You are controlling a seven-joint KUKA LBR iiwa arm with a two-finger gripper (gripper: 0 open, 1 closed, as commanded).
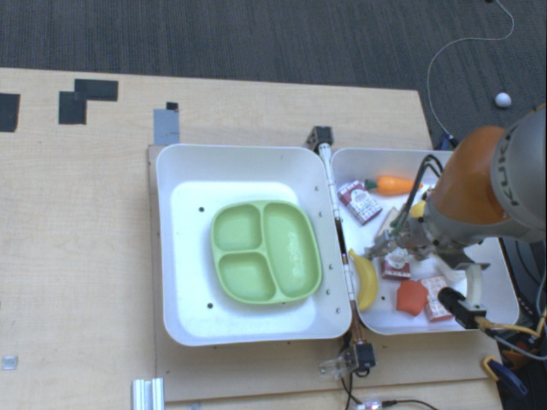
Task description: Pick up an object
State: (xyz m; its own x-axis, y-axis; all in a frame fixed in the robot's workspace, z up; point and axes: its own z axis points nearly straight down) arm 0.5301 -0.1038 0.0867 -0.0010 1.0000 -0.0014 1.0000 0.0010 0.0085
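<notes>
The right bin [504,301] holds several small items. An orange carrot [394,184] lies at its back, with a red and white packet [359,202] to its left. A yellow banana [366,281] lies along the left wall. A red block [411,297] and another red and white packet [438,302] sit near the front. My gripper [387,246] reaches down into this bin, just above a third small red and white packet [396,269] and to the right of the banana's upper end. The arm's orange band [474,178] hides the bin's back right part.
The left bin [184,254] holds a light green divided plate [265,251] with three compartments. A metal divider with clamps [329,195] runs between the two bins. Cables trail along the bench's right edge [513,348]. Dark marker patches [85,99] lie on the wooden bench at far left.
</notes>
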